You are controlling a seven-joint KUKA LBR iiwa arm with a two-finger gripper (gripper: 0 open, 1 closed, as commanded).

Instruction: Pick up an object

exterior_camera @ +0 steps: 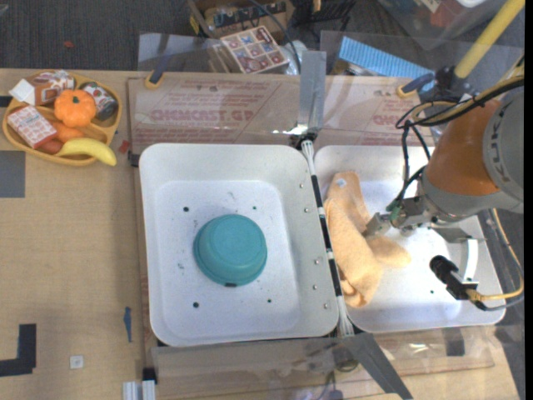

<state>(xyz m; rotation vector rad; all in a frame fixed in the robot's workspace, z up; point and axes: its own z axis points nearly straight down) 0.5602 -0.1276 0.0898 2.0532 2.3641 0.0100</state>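
Gripper (385,223) at cloth's (356,242) three o'clock edge in right bin (416,307) | grip state: cannot tell | risk: limp cloth slipping free | bowl (231,249) untouched

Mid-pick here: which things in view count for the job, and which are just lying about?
In play:
- tool
- yellow cloth, right bin
- teal bowl, left bin

Lying about:
- dish of toy food, bench's far left corner
- printed boxes beyond the bins

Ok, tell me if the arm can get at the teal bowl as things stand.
Probably yes. The teal bowl sits alone and upside down in the left bin, nothing over it. The end effector is over the right bin, by the yellow cloth.
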